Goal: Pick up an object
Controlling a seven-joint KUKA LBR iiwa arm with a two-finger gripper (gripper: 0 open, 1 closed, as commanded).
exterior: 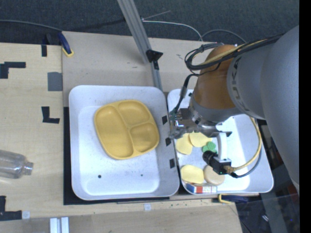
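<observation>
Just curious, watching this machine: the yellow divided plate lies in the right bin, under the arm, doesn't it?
Not quite. The camera view shows the yellow divided plate lying in the left bin. The arm hangs over the right bin, above small yellow pieces.

Both bins, left [82,130] and right [260,178], look like smooth white plastic, faintly speckled; the yellow divided plate [127,128] in the left one is matt plastic. Bench top [29,130] reads as pale wood or board, matt; a clear plastic bottle [13,163] on it, glossy. Arm [272,76] is smooth grey with a satin orange band [211,84]; ribbed metal rail [133,21] behind the bins.
</observation>
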